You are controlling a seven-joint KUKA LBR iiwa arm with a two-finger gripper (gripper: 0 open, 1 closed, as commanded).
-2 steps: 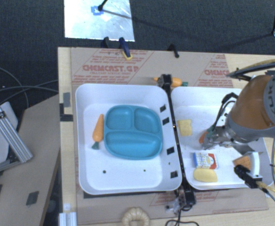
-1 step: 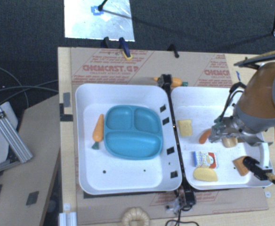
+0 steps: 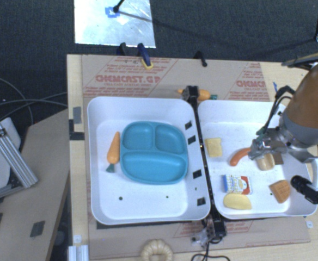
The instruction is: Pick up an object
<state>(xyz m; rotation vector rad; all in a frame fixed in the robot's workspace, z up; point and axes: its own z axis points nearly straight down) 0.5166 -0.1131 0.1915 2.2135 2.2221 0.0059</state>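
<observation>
My gripper [image 3: 263,149] hangs over the right bin [image 3: 240,116], near its right side. A small tan cylinder-like object [image 3: 265,162] lies directly under it, partly covered by it; I cannot make out whether they touch. An orange sausage-shaped piece [image 3: 237,157] lies just to the gripper's left. Elsewhere in this bin are a pale yellow square slice [image 3: 214,147], a small red and white box [image 3: 237,184], a yellow oval piece [image 3: 237,202] and a brown toast-like piece [image 3: 280,191].
The left bin [image 3: 102,162] holds a blue divided plate [image 3: 152,151] and an orange carrot [image 3: 113,148] beside it. A black-clipped divider [image 3: 198,145] runs between the bins. The grey and orange arm [image 3: 309,107] covers the right bin's far right corner.
</observation>
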